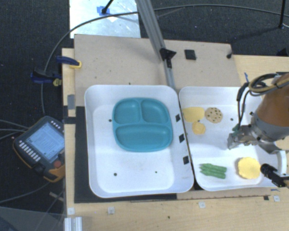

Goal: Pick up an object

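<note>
In the right bin lie a round cookie, a yellow piece with a smaller yellow piece just below it, green beans near the front, and a yellow disc at the front right. My gripper hangs low over the bin's right part, above the disc and right of the small yellow piece. Nothing shows between its fingers, and their state is hidden by the wrist.
The left bin holds a teal divided plate. A metal pole slants across the bench's back. A teach pendant lies left of the bench, with cables on the floor.
</note>
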